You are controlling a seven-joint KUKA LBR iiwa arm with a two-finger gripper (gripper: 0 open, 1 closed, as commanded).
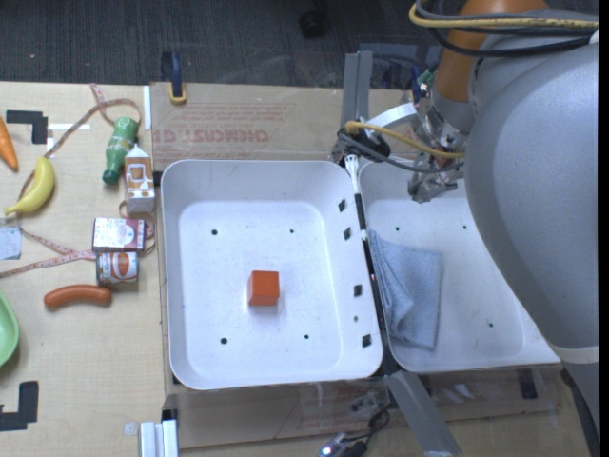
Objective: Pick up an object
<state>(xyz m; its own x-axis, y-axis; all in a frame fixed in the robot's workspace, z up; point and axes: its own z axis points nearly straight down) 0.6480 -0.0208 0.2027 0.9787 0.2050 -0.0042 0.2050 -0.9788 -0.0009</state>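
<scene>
From my remote seat, the thing that mattered was how the orange block (265,288) lay from the hand (430,187). The block sat alone near the middle of the left bin (190,350), resting flat on the white floor. The hand hung over the far edge of the right bin (495,350), near the divide between the two bins. So the block lay to the view's left of the hand and nearer the camera, across the rims where the bins meet, well apart from it. The block looked roughly cubic, so I judged it had no long axis to line up on; any square approach would do. There was one arm only, so no choice of which was nearer.

Whether the hand was released or clenched, I could not tell; it was small, dark and tangled with cables in my view. I saw nothing gripped in it.

Counting: one orange block in the left bin, one crumpled grey cloth (409,288) in the right bin, lying against its left wall. Two bins. On the surface left of the bins were one banana (34,187), one green bottle (119,146), one sausage (78,297), one small can (118,268) and two little cartons (139,181), all outside the bins.
</scene>
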